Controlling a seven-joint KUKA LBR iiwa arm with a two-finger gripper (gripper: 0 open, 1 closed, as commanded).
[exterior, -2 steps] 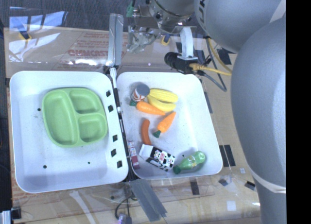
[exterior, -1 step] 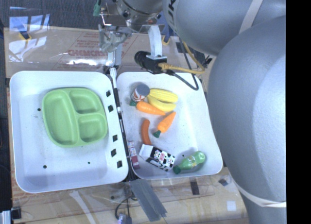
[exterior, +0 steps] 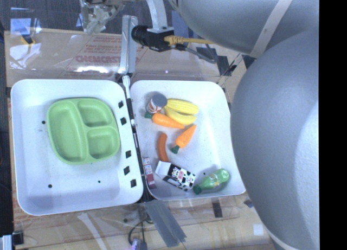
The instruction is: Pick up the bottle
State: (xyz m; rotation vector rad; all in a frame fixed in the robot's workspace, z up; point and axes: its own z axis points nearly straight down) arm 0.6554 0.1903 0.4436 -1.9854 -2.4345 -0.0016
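Right bin (exterior: 217, 93): one bottle (exterior: 212, 181) (green, near corner), two carrots (exterior: 167, 120), bananas (exterior: 181, 110). Left bin (exterior: 24, 135): one tray (exterior: 82, 130). Claw (exterior: 96, 17): can't tell.

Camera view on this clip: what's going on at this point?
The KUKA arm looms over the right side, with its claw up beyond the far edge of the bins, away from the items. The green bottle lies on its side in the near corner of the right bin, beside a cow-patterned carton, untouched. Carrots, bananas and a sausage lie farther back. A green divided plate sits in the left bin.
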